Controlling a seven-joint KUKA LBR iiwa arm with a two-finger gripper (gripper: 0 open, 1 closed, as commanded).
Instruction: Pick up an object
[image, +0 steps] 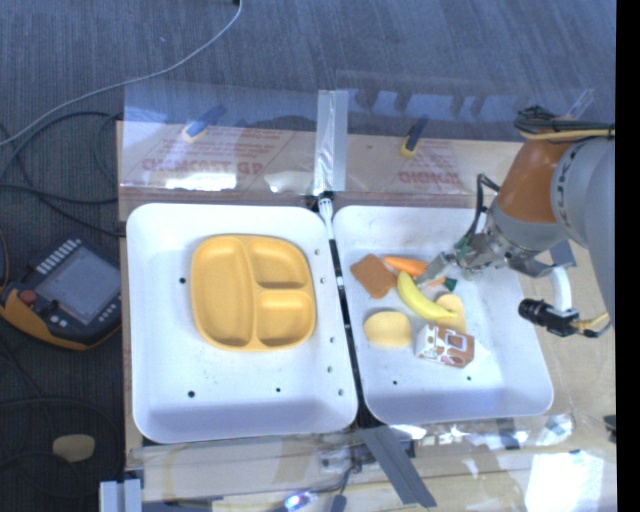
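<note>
From the camera above the desk, you can see the pincer (447, 262) low in the right white plastic bin (500, 400), near its far side. You cannot tell how it stands, wide or narrow; it is too small and dark to read.

The curved yellow toy banana (425, 301) lies just beside the pincer, a little toward the left and the near side. Its long way runs from upper left to lower right.

The small orange toy carrot (404, 265) lies just left of the pincer. Nothing looks picked up yet.

The yellow divided plastic tray (254, 291) sits in the left white bin (160, 400), well apart.
</note>
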